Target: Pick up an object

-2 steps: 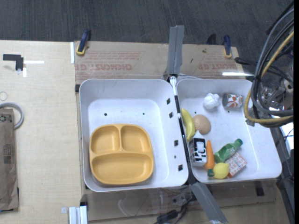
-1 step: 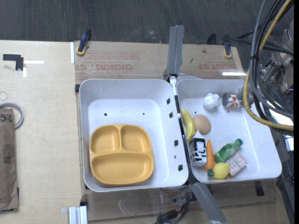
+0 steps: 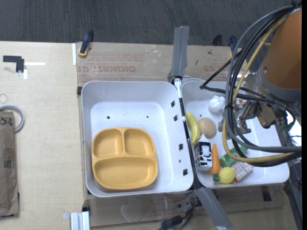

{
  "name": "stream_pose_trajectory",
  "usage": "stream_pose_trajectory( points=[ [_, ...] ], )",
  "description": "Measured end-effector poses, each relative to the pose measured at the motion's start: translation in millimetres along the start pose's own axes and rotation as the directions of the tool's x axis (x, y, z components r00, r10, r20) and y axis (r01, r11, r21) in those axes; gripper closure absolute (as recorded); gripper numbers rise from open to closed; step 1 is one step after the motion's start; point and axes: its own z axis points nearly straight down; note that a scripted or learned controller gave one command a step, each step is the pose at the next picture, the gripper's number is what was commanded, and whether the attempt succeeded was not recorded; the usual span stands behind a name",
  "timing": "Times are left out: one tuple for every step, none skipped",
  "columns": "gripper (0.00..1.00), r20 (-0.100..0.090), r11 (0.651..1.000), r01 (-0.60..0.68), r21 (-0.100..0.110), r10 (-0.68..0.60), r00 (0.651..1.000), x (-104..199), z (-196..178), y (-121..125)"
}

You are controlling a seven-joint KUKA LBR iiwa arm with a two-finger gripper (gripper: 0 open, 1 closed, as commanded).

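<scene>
The claw (image 3: 249,116) is hanging over the right bin (image 3: 268,176), its state impossible to tell behind cables; banana (image 3: 193,126), egg (image 3: 207,127) and carrot (image 3: 215,159) are lying below-left

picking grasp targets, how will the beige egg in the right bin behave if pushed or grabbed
The smooth beige egg-shaped object would probably roll if nudged, being rounded. Its curved surface may slip from a pinch. The yellow banana lies close beside it and might block rolling that way.
</scene>
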Motion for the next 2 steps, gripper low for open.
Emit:
stream_pose_trajectory(
  points=[
    [1.0, 0.003, 1.0, -0.004, 0.0, 0.004, 1.0, -1.7, -9.1, -0.8],
    [1.0, 0.003, 0.962, 0.274, 0.0, -0.274, 0.962, -41.2, -91.6, 61.6]
  ],
)
